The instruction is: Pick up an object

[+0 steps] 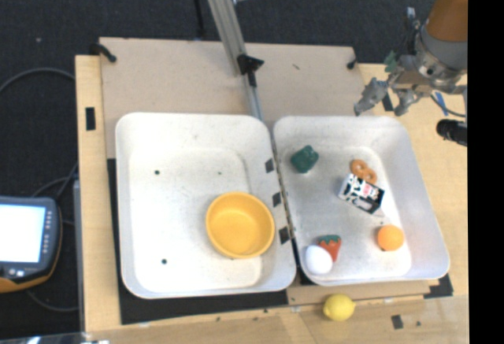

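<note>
1. The gripper (384,98) hovers above the far right corner of the right bin (417,177), fingers spread apart and clamped on nothing.
2. The nearest candidates, a pretzel (363,170) and a black-and-white carton (361,193), lie in that bin, toward the camera and slightly left of the gripper.
3. The carton's long axis runs diagonally.
</note>
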Tool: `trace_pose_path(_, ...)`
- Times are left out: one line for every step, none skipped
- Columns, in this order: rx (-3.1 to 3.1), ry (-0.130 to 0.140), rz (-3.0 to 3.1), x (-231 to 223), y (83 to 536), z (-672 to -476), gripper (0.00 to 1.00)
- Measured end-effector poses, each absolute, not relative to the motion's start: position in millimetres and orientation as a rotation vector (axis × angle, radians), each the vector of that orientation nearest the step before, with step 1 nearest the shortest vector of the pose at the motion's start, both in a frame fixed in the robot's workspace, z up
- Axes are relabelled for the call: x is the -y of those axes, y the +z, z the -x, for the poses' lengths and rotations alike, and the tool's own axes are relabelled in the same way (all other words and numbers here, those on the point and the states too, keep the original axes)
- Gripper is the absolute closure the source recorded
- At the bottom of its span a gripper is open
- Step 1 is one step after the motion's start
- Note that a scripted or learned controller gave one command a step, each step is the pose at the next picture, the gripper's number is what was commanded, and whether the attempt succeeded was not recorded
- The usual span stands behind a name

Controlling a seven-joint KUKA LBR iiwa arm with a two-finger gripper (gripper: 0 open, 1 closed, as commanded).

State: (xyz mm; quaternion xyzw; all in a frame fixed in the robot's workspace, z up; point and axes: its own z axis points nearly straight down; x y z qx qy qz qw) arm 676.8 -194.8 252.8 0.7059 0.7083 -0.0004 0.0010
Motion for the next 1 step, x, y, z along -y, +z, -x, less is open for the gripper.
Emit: trace_pose_path(-2.224, -0.005, -2.215, 195.7, 252.9, -676.6, 0.00)
